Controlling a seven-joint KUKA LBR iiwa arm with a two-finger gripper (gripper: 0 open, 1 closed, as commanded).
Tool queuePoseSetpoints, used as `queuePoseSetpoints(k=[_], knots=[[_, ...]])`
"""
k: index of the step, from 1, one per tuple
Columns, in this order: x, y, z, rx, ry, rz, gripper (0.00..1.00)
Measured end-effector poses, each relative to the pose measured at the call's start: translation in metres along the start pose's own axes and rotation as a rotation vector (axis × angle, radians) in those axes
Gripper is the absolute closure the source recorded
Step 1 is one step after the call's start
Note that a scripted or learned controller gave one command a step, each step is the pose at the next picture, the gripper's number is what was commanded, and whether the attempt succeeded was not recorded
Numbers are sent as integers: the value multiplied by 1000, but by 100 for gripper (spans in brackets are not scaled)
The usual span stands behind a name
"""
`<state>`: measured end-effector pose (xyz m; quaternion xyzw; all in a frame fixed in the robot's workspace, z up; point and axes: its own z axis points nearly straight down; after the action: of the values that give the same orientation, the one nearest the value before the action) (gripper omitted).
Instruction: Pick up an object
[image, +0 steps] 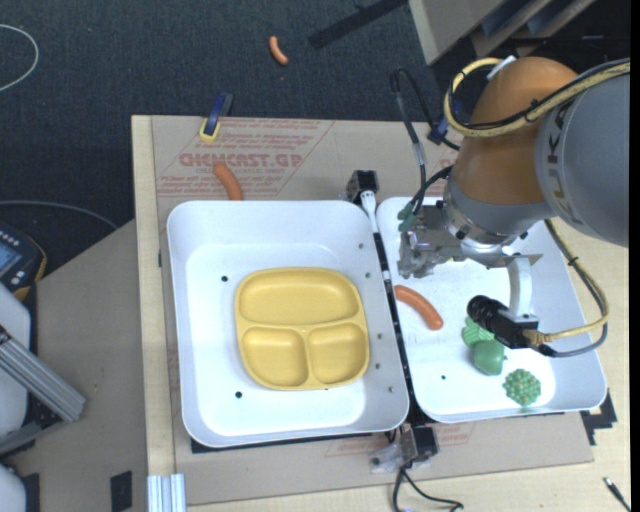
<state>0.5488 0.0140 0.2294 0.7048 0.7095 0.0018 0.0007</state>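
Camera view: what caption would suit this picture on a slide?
Robot arm's tool hovers over the right bin, near an orange sausage and green toys; a yellow tray lies in the left bin.

Place: I read this as a robotics lab.
Evidence: grey arm (560, 120), white bins (200, 300) on a cardboard-topped bench (260, 150), loose cables (410, 110), dark carpet (120, 50).

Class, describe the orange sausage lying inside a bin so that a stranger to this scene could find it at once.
Start at the right white bin, the one under the arm. The orange sausage lies near its left wall, just below the gripper. Its neighbours in that bin, the green pepper and the broccoli, are green and lumpy; it alone is long, smooth and orange.
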Motion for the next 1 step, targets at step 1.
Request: queuePoseSetpoints(k=[1], knots=[[44, 1, 2, 1, -1, 2, 100]])
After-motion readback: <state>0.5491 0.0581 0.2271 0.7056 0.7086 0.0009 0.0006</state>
